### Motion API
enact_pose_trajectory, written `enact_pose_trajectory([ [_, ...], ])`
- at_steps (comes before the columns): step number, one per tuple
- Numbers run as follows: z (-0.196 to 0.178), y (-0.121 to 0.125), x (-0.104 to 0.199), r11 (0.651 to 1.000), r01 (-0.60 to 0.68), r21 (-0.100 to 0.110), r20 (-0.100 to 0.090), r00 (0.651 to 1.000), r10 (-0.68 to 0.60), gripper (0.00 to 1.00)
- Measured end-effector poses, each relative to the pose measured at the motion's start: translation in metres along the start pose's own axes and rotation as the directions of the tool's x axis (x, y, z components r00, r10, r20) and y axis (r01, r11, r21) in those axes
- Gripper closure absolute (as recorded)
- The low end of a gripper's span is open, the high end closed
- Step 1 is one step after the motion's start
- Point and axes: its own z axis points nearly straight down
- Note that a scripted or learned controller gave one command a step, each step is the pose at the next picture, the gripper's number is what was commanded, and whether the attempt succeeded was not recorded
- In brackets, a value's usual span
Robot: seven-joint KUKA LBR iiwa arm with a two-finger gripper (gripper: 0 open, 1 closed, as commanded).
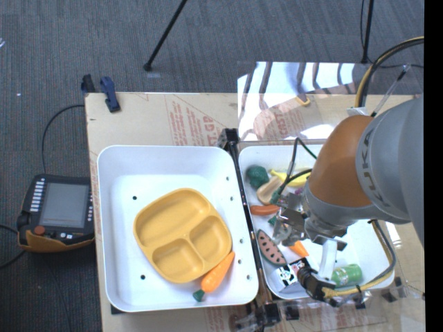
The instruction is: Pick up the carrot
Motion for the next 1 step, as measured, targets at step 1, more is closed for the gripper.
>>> enact_pose_trajectory([
  [1,0.0019,-0.0029,0.0032,0.916,0.402,0.005,0.003,0.916,-0.402,1.0],
])
